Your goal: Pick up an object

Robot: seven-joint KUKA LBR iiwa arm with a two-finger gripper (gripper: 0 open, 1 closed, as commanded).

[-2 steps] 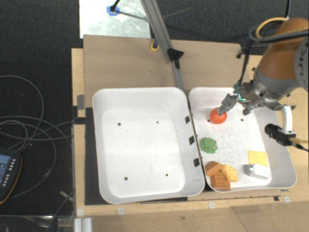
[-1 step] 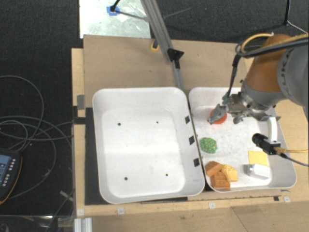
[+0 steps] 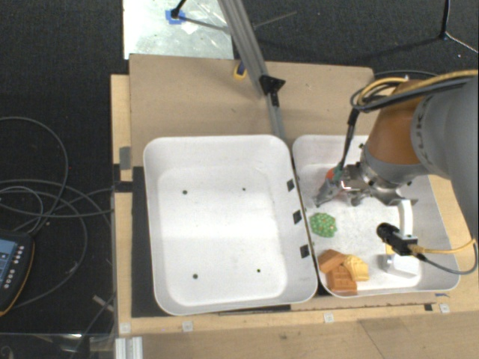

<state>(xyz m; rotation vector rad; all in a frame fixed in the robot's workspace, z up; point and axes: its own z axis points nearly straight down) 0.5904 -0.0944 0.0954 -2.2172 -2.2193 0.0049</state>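
A grey KUKA arm (image 3: 441, 133) with an orange band above the wrist reaches in from the right edge of the brown board bench (image 3: 194, 96), over the white plastic bin on the view's right (image 3: 314, 146). Its two-finger gripper (image 3: 325, 194) hangs near that bin's left wall, about midway along it. Whether the gripper is spread or closed cannot be told from this angle.

Just beside the gripper, on the side toward the bin's near edge, a small green knobbly round piece (image 3: 323, 224) lies on the bin floor close to the left wall. At the near left corner of the same bin sits an orange-brown block (image 3: 339, 274), with a pale yellow piece (image 3: 360, 268) touching its right side.

The larger white plastic bin on the view's left (image 3: 217, 223) stands edge to edge with the first, small black clips (image 3: 297, 217) spaced along the shared rim.

A grey metal pole (image 3: 243, 36) slants across the bench's far edge. Off the bench's left edge, black cables (image 3: 45, 193) loop over dark carpet beside a handheld controller (image 3: 11, 264).
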